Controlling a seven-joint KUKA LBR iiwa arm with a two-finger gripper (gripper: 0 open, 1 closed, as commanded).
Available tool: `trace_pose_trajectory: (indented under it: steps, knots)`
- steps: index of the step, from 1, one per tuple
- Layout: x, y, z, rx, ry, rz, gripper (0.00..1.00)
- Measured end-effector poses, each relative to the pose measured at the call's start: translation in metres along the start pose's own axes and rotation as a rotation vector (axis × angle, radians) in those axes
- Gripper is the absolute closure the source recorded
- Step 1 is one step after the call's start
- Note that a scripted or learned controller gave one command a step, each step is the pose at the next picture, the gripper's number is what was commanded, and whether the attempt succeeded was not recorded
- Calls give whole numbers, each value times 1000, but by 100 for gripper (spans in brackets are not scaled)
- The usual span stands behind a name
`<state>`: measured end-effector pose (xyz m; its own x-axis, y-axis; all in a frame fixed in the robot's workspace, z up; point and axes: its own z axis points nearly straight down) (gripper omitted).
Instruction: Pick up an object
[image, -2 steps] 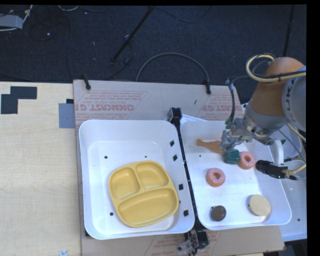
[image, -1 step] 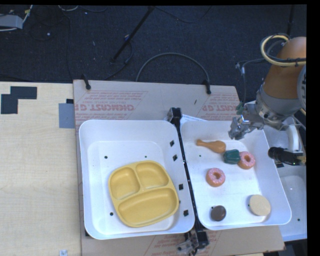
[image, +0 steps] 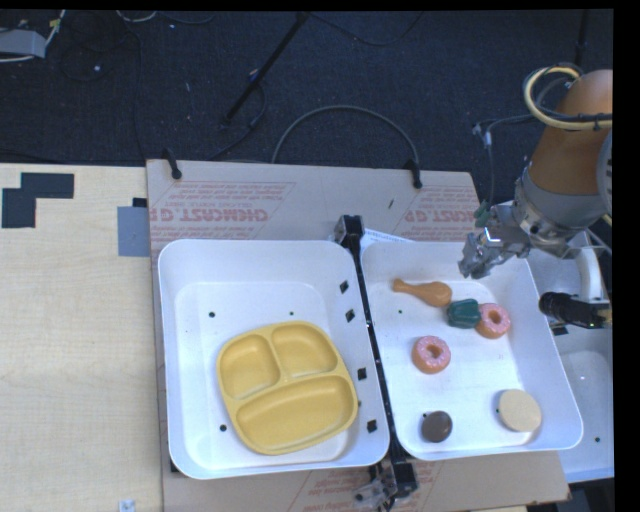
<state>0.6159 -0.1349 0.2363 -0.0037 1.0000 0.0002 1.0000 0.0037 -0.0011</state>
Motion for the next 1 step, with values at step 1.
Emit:
trace_pose_trajectory:
  steps: [1]
  knots:
    - [49, -23, -8, 3, 2, 0, 100]
